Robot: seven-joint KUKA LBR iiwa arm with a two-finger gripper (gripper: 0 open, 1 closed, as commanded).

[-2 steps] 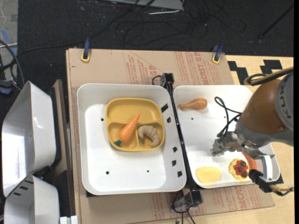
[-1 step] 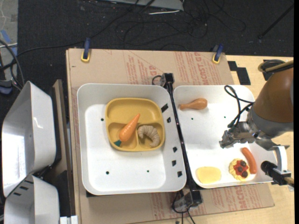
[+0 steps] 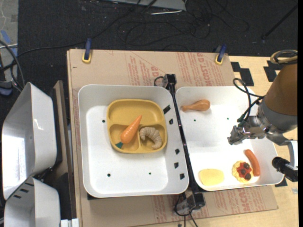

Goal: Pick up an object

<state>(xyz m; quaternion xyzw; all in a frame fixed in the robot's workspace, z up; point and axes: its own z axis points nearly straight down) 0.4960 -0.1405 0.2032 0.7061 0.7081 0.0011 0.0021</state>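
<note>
Reaching in over the right bin (image 3: 222, 94), the arm (image 3: 283, 103) hangs its gripper (image 3: 238, 136) above bare floor; how it is set I cannot tell, and nothing shows in its grasp. The left bin (image 3: 94, 141) bears a yellow plate (image 3: 116, 109) with a carrot (image 3: 131, 129) and a shrimp (image 3: 151, 136). Nearest candidates are the sausage (image 3: 252, 161), just beside the small pizza (image 3: 242, 171), with a drumstick (image 3: 197, 106) farther off. This looks like the approach step; next it likely needs to centre over one and descend.
</note>
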